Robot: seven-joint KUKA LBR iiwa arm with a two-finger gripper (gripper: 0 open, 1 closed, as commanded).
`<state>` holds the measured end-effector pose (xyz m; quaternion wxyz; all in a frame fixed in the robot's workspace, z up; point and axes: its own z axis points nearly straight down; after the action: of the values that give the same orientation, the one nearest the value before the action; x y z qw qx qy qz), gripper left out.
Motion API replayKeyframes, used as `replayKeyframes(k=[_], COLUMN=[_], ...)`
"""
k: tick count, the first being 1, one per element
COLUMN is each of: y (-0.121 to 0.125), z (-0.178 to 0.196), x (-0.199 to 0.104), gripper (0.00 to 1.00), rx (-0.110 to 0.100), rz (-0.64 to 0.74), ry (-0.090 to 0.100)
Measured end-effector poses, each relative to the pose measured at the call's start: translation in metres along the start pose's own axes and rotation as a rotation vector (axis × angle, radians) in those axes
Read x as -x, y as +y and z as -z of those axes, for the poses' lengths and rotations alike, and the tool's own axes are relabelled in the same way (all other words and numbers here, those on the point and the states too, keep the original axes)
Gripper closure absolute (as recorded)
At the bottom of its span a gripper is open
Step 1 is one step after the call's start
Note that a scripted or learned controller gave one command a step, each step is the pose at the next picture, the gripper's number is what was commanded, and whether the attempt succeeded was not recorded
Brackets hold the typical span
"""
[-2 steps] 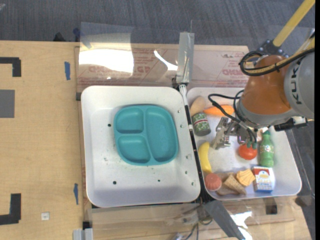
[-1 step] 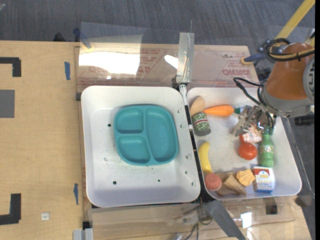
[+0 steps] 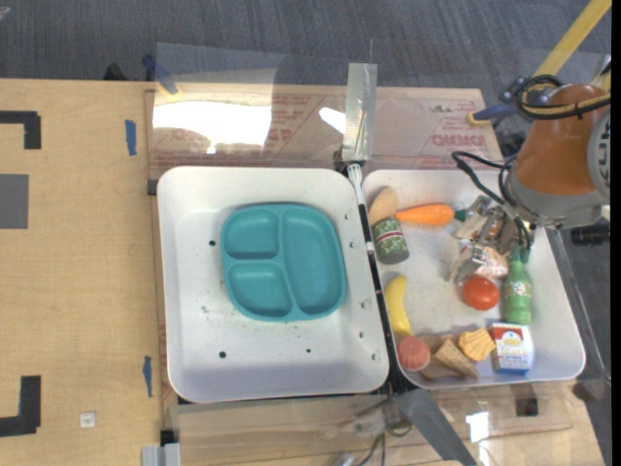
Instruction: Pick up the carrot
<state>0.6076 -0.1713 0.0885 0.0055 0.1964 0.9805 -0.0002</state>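
The carrot [image 3: 424, 216] lies untouched near the back of the right bin [image 3: 568, 352], just beside a small green can [image 3: 390, 241] and a tan potato-like piece [image 3: 383, 203]. My gripper [image 3: 482, 243] hangs low over the bin, right of the carrot, near a tomato [image 3: 480, 292]. I judge the pick undone: reaching, closing and lifting remain.

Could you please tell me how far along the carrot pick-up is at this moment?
Nothing looks finished: the carrot lies flat in the right bin, near its back edge beside the can. In hand is the approach: the pincer hangs over the bin just right of the carrot, above the tomato. Left to do: reach the carrot, grip it and lift.
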Motion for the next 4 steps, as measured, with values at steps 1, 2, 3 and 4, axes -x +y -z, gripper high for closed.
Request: replayKeyframes(k=[1,2,3,4], y=[0.038,0.048,0.062,0.062], z=[0.0,0.0,-0.001,0.012], x=[-0.011,0.023,0.023,0.028], gripper=[0.0,0.0,0.0,1.0], rx=[0.001,-0.021,-0.041,-0.034], rz=[-0.284,-0.434,-0.629,-0.626], ry=[0.003,0.048,0.048,0.026])
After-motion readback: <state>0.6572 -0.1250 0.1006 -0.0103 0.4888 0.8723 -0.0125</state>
